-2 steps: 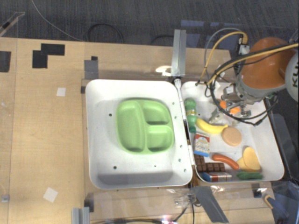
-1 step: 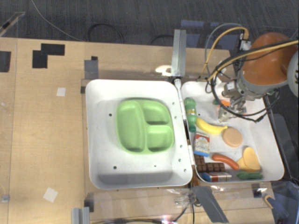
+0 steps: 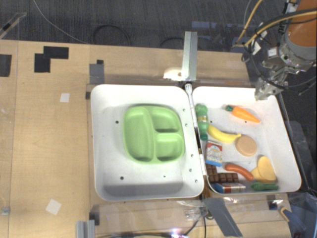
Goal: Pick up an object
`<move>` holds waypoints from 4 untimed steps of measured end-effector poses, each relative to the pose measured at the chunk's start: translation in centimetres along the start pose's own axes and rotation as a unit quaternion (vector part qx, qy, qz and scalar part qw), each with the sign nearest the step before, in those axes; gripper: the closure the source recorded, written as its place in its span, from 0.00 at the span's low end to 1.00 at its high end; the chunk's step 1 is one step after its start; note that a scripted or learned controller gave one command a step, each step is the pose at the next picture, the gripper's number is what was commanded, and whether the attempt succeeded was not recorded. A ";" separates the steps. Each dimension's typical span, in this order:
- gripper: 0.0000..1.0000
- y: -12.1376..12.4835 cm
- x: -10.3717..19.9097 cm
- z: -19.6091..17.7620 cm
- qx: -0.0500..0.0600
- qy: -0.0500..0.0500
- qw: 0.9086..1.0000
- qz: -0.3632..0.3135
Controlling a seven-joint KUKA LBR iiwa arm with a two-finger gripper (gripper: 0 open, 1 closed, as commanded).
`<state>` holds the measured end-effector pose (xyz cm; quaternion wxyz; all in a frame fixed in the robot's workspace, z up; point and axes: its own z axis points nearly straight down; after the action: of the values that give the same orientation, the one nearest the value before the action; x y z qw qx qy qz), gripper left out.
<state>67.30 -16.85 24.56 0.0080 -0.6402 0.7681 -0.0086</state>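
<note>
The right bin (image 3: 282, 118) holds several toy foods: an orange carrot (image 3: 243, 114), a yellow banana (image 3: 223, 134), a green bottle (image 3: 201, 115), a tan round disc (image 3: 245, 146), a small carton (image 3: 214, 153), a red sausage (image 3: 239, 171), a yellow wedge (image 3: 265, 169) and a chocolate bar (image 3: 221, 175). My gripper (image 3: 266, 89) hangs over the bin's far right corner, above and to the right of the carrot, with nothing seen between its fingers.
The left bin (image 3: 104, 133) bears a green divided plate (image 3: 152, 133). A metal post (image 3: 189, 56) stands behind the divider between the bins. Cables loop above the arm at the top right. Wooden bench lies to the left.
</note>
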 end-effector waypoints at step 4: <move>1.00 -0.1 2.8 -3.2 -0.006 -0.004 0.906 -0.423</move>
<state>66.85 -19.64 27.79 0.0027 -0.9050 0.4253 -0.0044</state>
